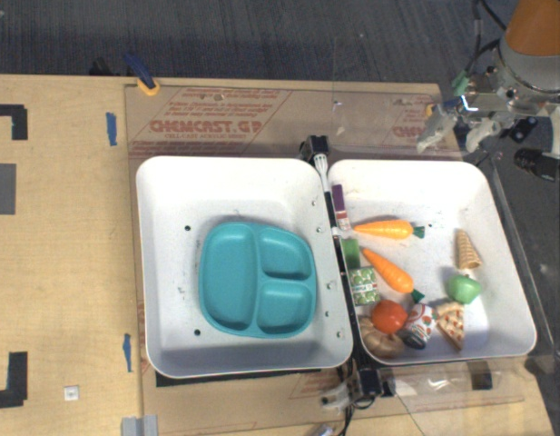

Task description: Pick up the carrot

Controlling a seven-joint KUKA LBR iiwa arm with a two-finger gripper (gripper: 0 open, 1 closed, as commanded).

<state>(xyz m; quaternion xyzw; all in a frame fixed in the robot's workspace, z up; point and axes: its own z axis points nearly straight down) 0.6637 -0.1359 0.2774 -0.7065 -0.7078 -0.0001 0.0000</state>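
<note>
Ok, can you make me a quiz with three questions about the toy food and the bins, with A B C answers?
1. Where is the teal tray?
A. left bin
B. right bin
C. on the bench

2. How many carrots?
A. one
B. two
C. four

3. The end effector is:
A. holding a carrot
B. inside the left bin
C. above the right bin's far edge

Answers: 1 A, the tray lies in the left bin. 2 B, one carrot lies above the other carrot. 3 C, it hangs beyond the right bin, holding nothing.
</note>
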